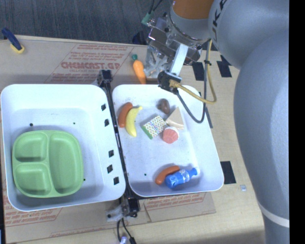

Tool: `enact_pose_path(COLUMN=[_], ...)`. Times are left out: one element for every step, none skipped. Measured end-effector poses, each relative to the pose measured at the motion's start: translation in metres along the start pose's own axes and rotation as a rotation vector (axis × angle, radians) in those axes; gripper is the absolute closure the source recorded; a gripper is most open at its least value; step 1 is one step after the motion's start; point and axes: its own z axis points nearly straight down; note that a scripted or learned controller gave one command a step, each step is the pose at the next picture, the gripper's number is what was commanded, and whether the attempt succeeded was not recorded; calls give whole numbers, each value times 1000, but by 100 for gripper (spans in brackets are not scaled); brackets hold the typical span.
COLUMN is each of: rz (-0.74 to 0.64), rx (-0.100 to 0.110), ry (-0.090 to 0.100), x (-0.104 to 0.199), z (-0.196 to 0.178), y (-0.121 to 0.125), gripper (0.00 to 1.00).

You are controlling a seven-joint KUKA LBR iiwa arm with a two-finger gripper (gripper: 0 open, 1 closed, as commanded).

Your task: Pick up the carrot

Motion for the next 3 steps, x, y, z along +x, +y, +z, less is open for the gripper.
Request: enact_pose_path(rz=[-167, -15, 125], rx=[2, 0, 0], ry=[-2, 0, 1], x=[14, 40, 111], z=[93, 14, -69], y=[-72, -16, -38], gripper=[100, 100, 100])
